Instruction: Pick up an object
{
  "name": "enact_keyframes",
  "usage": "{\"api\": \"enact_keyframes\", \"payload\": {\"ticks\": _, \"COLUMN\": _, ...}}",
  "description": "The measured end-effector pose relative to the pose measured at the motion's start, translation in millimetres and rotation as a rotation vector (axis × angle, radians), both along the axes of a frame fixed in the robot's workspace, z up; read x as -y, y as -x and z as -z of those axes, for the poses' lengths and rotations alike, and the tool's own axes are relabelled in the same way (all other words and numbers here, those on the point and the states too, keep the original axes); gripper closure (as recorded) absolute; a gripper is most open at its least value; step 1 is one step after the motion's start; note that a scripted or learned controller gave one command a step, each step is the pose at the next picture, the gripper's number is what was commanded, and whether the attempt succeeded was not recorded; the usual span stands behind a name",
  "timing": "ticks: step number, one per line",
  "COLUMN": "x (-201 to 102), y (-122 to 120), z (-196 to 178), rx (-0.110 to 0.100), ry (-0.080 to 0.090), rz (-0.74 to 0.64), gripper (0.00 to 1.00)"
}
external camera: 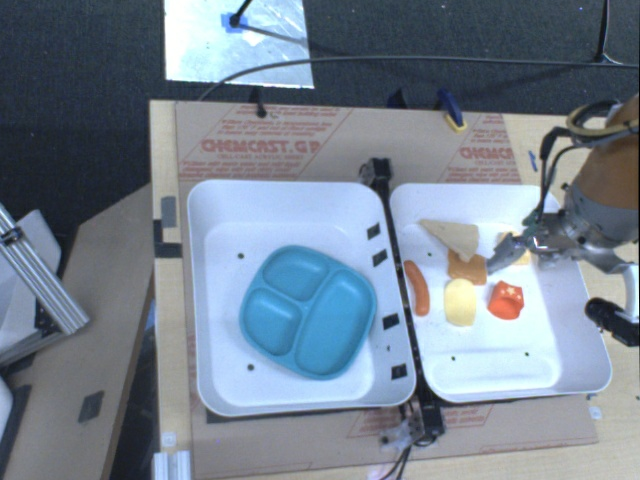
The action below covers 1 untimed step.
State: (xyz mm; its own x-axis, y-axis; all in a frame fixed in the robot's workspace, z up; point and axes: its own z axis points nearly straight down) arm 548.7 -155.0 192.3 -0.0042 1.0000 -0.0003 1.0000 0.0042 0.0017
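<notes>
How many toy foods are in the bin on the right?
5. A sausage near the divider, a yellow piece beside it, a red one, an orange-brown block, and a tan wedge behind. The tool may hide more.

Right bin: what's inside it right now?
The right bin holds a sausage, a pale yellow piece, a red piece, an orange-brown block and a tan wedge. The end effector covers whatever lies beneath it.
</notes>
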Motion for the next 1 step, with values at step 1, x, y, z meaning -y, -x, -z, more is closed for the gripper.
{"api": "enact_keyframes", "payload": {"ticks": 1, "x": -0.8, "y": 0.3, "z": 41.5, "rx": -0.004, "ry": -0.001, "rz": 0.002, "gripper": 0.0}}
